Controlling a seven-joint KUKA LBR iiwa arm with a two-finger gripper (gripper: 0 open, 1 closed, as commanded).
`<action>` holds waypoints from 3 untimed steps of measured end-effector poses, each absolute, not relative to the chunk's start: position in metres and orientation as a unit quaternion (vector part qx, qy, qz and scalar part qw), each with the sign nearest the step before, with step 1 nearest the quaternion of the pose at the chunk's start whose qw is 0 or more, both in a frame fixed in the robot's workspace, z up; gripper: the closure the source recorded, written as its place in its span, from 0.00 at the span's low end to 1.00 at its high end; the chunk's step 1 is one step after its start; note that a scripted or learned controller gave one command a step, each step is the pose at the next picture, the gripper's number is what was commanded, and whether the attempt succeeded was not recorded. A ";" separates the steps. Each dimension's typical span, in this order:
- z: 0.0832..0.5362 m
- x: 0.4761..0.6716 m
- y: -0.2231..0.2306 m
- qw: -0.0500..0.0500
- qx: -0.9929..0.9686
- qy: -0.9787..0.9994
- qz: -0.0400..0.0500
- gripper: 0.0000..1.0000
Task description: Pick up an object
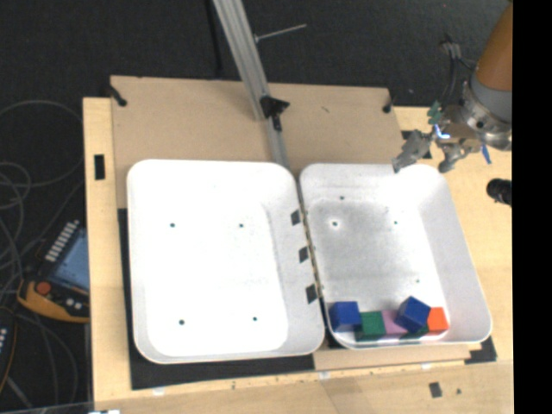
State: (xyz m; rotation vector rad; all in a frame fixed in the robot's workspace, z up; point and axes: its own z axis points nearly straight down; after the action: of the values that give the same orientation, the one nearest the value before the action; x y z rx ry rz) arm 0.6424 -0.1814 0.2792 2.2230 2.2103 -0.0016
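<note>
- Looking down from the camera view, we see two shallow white plastic bins side by side on a tan wooden bench [216, 110]: left bin [216, 257] and right bin [388, 231], joined by small dark clips along their shared edge.
- The grey arm w/ orange band [493, 59] reaches in from the right; its two-finger gripper [425, 158] hangs over the right bin's far right corner, just at the rim.
- The fingers stand apart, nothing btwn them, so we read the jaws as spread and not gripping anything.
- Task objs all sit in the right bin, bunched along its near wall, well apart from the gripper: a blue cube [344, 314], a green cube [372, 324] just beside it, a pale purple block [394, 323], a darker blue block [414, 312] tilted on top of or against its neighbours (we can't tell which), and an orange block [437, 319] at the right end.
- A grey metal pole [246, 54] slants across the bench's far side toward the bins' shared edge.
- Off the bench at left, a handheld pendant w/ orange trim [52, 274] lies among dark cables.
</note>
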 end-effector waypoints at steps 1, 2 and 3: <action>0.294 0.657 -0.177 0.002 0.706 0.708 0.001 0.00; 0.351 0.636 -0.162 0.004 0.705 0.709 0.002 0.00; 0.228 0.589 -0.136 -0.003 0.708 0.707 -0.003 0.00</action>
State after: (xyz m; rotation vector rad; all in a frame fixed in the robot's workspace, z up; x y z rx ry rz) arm 0.5894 -0.1358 0.2283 2.2277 2.2245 -0.0090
